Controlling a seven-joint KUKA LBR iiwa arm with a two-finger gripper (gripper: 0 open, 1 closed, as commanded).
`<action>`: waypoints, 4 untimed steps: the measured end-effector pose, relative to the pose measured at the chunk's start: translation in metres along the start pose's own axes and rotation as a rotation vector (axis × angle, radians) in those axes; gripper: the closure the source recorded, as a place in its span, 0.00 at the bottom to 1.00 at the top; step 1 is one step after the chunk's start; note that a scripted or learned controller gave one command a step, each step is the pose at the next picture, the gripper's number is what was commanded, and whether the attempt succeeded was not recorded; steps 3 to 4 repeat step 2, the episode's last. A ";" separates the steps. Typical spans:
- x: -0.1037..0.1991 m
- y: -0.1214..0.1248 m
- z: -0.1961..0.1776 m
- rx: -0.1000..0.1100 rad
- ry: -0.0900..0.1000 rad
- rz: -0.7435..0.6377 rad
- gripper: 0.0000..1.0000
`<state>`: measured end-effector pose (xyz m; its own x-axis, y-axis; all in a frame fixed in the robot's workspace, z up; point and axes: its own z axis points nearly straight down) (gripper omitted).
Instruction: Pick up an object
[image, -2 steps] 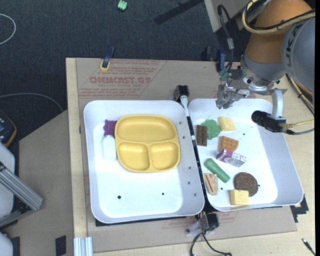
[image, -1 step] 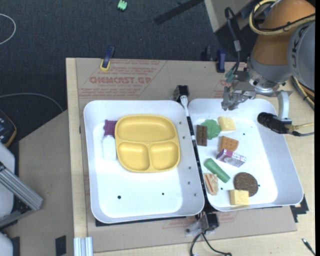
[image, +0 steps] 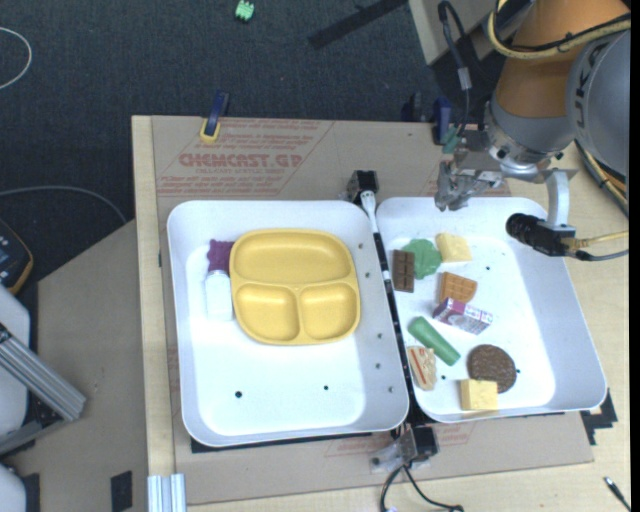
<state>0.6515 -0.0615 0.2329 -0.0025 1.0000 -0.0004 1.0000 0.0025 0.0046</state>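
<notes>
The gripper (image: 455, 193) hangs over the far edge of the right bin (image: 560, 300). I cannot tell how its tips stand. It holds nothing. Just below it lie a yellow block (image: 453, 247) and a green leaf toy (image: 424, 256). A yellow tray (image: 294, 284) sits in the left bin (image: 290, 400).

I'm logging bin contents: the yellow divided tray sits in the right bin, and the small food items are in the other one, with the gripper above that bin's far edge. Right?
Not quite. The camera view shows the yellow divided tray in the left bin. The small food items, such as the brown round cookie, lie in the right bin, with the gripper above that bin's far edge.
</notes>
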 end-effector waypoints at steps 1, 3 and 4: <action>-0.017 0.001 0.015 0.006 0.000 0.004 1.00; -0.012 0.007 0.002 0.000 -0.001 0.002 1.00; -0.012 0.007 0.002 0.000 -0.001 0.002 1.00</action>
